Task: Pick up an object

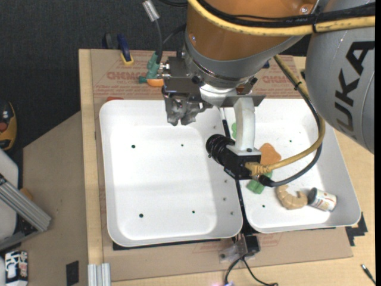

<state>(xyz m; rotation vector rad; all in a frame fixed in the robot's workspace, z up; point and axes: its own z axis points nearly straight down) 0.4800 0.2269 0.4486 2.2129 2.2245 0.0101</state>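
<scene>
Two shallow white bins are seen from above, set side by side on a brown cardboard sheet (89, 159) laid over the counter. The left bin (161, 219) has a bare white floor marked with a few small dark dots. The right bin (297, 127) holds several small objects: an orange piece (271, 154) near its middle, a green block (256, 187) just below and left of it, and, towards the near right corner, a tan curved object (290, 198) touching a small white tube (322, 200) with a dark cap.

The grey arm with its orange band (250, 16) fills the upper right and is lowered over the far end of the bins. The claw (180, 117) hangs above the far edge of the left bin, close to the divide between the bins. Whether the claw is spread or pressed together cannot be told from this angle, and nothing is seen between its tips. A black cable and a yellow hose (297, 157) loop across the right bin.
</scene>
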